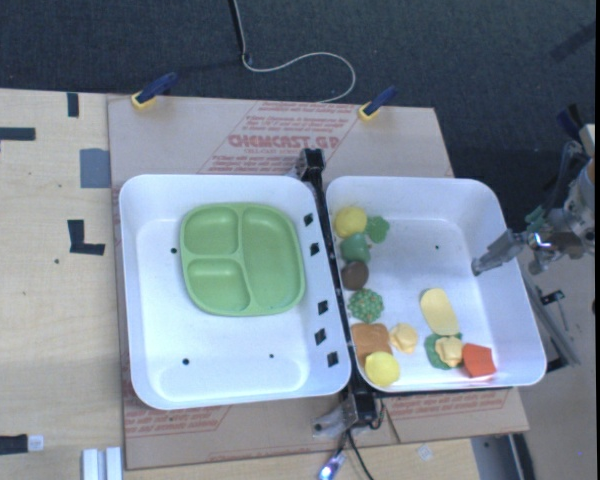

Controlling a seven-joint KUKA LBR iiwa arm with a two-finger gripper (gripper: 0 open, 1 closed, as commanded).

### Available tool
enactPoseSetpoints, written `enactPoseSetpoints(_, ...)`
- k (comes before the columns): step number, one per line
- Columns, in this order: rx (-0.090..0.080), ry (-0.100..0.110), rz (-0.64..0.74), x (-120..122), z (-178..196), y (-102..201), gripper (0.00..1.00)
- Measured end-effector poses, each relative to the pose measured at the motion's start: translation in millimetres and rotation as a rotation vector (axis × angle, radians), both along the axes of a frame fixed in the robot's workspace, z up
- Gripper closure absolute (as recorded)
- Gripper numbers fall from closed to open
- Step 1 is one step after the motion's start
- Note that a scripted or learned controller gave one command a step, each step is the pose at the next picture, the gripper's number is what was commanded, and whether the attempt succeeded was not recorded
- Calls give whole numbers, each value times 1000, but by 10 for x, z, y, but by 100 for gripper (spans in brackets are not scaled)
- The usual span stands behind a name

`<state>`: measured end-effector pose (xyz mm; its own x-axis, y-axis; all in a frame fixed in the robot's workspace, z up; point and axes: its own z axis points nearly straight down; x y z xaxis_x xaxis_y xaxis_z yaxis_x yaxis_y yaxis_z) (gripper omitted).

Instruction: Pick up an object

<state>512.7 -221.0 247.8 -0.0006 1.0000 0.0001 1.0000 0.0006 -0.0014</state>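
The right bin (450, 193) holds several toy foods. Along its left wall lie a yellow lemon (350, 219), a green broccoli piece (377, 230), a brown ball (355, 274) and a second broccoli (366, 304). Near the front sit a brown block (370, 338), a yellow ball (382, 369), a pale yellow oblong (439, 311) and an orange-red block (478, 360). My gripper (485, 259) hangs over the right bin's right side, above bare bin floor. It is up and to the right of the yellow oblong, and nothing shows in its grip.
The left bin (145, 268) holds a green divided plate (243, 258). A black divider with clips runs between the bins (325, 268). Both bins rest on a cardboard sheet (270, 138) held by two clamps; a cable loops at the far edge.
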Motion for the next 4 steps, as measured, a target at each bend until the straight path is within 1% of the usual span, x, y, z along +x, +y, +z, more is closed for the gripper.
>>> enactPoseSetpoints(1,-1,0,1,3,100,3,100)
enactPoseSetpoints(2,-2,-12,9,406,995,649,100)
enactPoseSetpoints(3,0,-10,9,733,1725,1392,100)
enactPoseSetpoints(4,2,11,2,-74,925,1728,100)
